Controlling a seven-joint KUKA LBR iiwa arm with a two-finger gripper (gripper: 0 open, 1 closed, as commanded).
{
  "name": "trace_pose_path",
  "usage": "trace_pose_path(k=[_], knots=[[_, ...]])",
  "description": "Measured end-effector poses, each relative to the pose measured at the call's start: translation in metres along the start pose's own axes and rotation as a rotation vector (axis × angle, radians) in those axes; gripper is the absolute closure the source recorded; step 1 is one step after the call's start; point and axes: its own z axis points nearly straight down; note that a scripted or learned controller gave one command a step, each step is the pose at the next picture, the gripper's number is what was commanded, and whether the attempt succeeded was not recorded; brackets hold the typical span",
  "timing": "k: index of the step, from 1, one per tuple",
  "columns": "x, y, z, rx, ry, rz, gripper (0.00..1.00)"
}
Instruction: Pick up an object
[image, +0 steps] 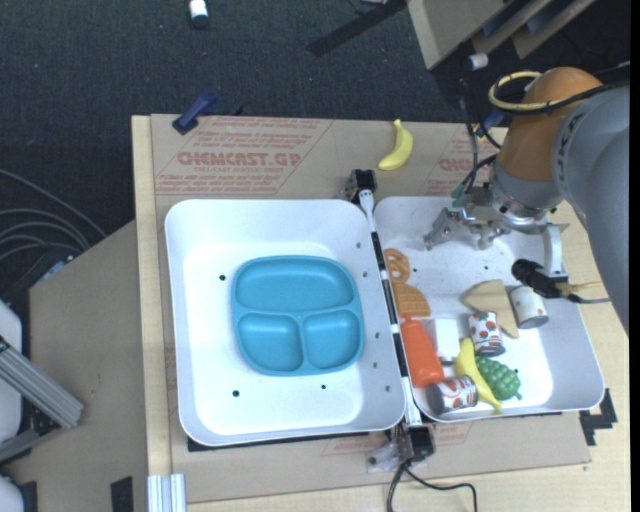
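Two white bins lay side by side on the tabletop (270, 150). The left bin (200, 300) carried a blue divided tray (296, 312). The right bin (560, 350) carried the candidates for picking: a pretzel (396, 264), an orange block (420, 352), two small cans (486, 333), a yellow banana-like piece (477, 371) over a green cluster (502, 381), a beige wedge (487, 295) and a small cylinder (529, 306). A second banana (397, 149) lay outside the bins.

We logged the gripper (468, 226) over the bare upper part of the right bin, fingers spread wide, nothing between them. We judged the step to be the approach, no object yet chosen or touched. The nearest items sat below it in the view, the pretzel and the beige wedge. The next move, in our judgement, called for shifting over one item standing apart from its neighbours, lowering, then closing.
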Motion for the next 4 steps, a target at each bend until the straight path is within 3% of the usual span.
trace_pose_path(k=[1, 2, 4], knots=[[0.000, 0.001, -0.011, -0.002, -0.001, 0.000, 1.00], [0.000, 0.001, -0.010, -0.002, -0.001, 0.000, 0.00], [-0.015, 0.000, 0.000, -0.003, -0.001, 0.002, 0.00]])
